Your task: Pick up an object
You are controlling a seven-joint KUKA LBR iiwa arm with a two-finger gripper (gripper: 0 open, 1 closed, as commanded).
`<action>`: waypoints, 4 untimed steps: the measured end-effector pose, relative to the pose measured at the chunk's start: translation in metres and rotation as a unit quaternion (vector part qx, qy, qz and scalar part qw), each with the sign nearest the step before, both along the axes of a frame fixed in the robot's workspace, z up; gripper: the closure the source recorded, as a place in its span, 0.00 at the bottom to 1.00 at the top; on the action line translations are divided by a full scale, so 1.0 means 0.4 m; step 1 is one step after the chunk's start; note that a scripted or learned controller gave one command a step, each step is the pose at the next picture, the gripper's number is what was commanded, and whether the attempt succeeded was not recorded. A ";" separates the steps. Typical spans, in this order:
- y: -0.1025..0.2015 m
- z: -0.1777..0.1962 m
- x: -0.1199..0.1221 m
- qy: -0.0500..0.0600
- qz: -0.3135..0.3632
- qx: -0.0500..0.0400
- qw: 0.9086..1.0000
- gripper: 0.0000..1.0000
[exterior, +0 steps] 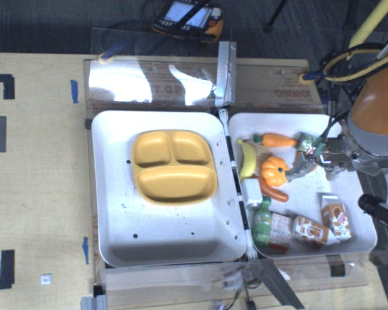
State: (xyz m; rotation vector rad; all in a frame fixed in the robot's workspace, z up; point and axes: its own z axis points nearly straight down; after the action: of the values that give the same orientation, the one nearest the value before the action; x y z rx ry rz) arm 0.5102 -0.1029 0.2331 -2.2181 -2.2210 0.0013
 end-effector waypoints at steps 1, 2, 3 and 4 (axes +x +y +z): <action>-0.068 -0.331 0.204 -0.010 -0.028 -0.002 1.000 0.00; -0.234 -0.364 0.114 -0.004 -0.045 0.002 0.999 0.00; -0.241 -0.339 0.114 -0.005 -0.047 -0.001 0.999 1.00; -0.210 -0.366 0.216 -0.004 0.038 -0.002 0.999 1.00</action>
State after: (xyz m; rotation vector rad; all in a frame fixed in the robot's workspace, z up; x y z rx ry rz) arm 0.5965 -0.1867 0.0868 -2.1368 -2.3096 -0.0025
